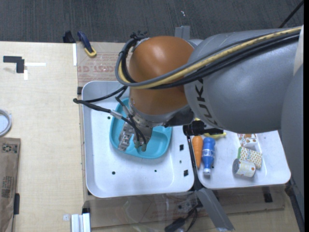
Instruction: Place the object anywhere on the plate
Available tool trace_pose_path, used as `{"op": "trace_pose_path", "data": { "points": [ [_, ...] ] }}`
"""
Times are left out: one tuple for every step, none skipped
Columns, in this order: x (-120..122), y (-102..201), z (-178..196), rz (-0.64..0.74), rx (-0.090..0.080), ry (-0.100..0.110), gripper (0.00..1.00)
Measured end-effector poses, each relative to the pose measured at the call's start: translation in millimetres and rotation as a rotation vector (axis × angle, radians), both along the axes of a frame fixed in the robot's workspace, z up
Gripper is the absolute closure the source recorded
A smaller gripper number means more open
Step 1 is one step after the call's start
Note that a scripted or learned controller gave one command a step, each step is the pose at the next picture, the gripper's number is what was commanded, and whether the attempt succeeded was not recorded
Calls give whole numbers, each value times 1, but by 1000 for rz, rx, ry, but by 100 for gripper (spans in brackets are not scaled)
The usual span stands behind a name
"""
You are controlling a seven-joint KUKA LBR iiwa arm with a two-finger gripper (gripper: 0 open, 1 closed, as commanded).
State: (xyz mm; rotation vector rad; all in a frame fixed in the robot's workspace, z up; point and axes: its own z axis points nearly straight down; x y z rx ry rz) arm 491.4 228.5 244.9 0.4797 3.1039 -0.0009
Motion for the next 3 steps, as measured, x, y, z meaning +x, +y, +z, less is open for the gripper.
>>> {"op": "trace_pose_path", "data": {
  "points": [
    [-13,0,-12,404,0,1,100],
    [-11,0,-37,775,1,2,100],
    [-11,0,-38,775,1,1,0]
  ]
}}
